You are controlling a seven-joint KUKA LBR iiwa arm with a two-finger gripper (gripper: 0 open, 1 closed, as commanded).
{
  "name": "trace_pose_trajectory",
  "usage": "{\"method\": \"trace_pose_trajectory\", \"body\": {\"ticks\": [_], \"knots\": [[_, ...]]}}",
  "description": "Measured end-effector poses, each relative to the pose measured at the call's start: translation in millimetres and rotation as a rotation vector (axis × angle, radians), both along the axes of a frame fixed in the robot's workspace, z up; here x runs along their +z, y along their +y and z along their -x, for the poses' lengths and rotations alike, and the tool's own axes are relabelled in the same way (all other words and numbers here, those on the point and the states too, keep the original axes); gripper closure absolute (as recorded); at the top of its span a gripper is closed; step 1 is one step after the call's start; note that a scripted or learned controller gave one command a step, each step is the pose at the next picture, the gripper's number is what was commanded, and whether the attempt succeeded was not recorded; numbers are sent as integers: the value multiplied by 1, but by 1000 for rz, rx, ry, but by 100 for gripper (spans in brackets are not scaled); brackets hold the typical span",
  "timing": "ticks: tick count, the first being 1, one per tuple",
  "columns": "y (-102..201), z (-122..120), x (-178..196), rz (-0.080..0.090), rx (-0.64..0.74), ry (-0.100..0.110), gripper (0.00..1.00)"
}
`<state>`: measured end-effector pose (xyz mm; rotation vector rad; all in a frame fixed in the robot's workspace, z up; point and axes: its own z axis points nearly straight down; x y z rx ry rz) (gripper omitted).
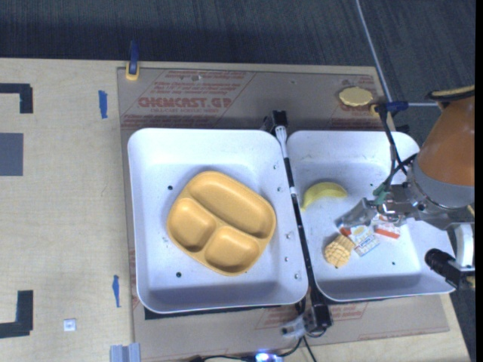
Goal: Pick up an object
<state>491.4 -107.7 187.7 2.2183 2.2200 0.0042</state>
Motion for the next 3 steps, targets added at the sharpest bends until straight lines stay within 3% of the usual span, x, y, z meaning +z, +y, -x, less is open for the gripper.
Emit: {"method": "trace_pose_trajectory", "body": {"ticks": [3], "knots": [[0,-5,31,5,2,-15,100]]}}
